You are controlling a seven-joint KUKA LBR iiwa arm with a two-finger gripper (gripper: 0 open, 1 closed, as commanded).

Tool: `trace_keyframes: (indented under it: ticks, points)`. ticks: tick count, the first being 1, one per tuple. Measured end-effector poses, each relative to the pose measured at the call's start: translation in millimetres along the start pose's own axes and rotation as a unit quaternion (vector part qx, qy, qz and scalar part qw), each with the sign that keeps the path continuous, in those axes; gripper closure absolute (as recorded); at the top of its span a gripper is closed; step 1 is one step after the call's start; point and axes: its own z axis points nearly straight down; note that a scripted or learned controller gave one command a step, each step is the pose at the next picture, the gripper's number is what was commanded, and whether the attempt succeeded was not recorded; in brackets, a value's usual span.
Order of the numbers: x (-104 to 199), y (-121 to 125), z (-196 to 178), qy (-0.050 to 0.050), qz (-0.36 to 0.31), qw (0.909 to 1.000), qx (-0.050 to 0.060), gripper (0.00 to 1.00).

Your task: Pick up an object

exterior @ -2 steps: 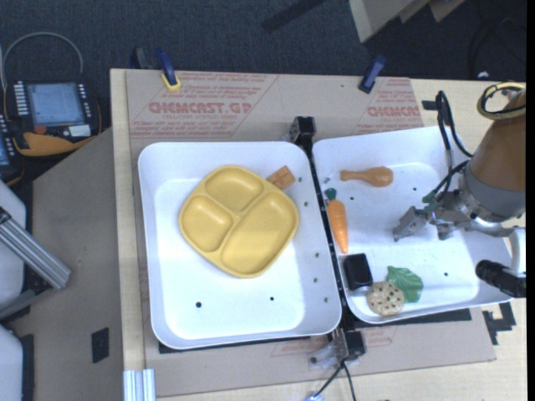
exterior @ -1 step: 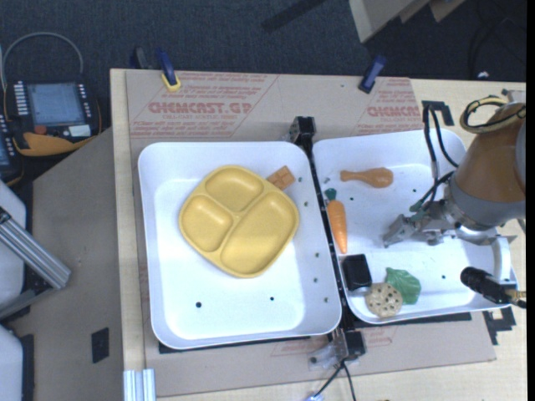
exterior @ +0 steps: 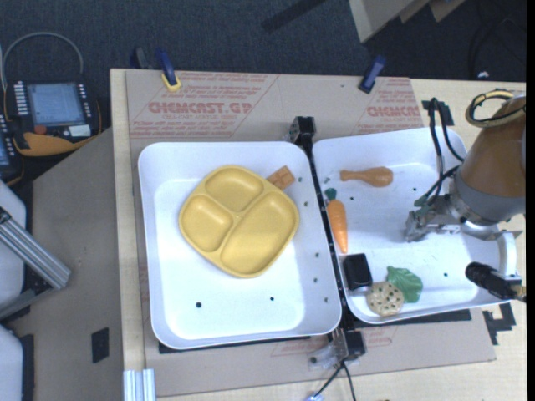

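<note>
The right bin (exterior: 393,199) holds several small things. A brown chicken drumstick (exterior: 368,176) lies near its far side, and an orange carrot (exterior: 336,224) runs along its left wall. At the front are a black block (exterior: 357,271), a speckled cookie (exterior: 384,299) and a green leafy piece (exterior: 405,281). My gripper (exterior: 422,224) hangs low over the middle right of this bin, above bare white floor. It is right of the carrot and behind the green piece, and I see nothing in it.
The left bin (exterior: 167,291) carries a yellow divided plate (exterior: 239,220) with a small orange-brown block (exterior: 281,177) at its far right edge. The arm (exterior: 489,174) and its cables cover the right bin's right side. A control pendant (exterior: 52,111) lies off the bench at left.
</note>
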Motion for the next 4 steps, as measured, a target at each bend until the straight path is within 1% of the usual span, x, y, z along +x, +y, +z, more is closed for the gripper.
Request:
trace_keyframes:
  ticks: [1, 2, 3, 4]
  points:
    - [-3, -8, -55, 0.0, 0.0, 1.0, -0.001, 1.0]
    - [-4, -6, -104, 0.0, -0.001, 1.0, -0.001, 1.0]
    - [59, -1, -111, 0.002, -0.004, 1.0, 0.001, 1.0]
    - [118, 0, -120, 0.003, -0.004, 1.0, 0.001, 1.0]
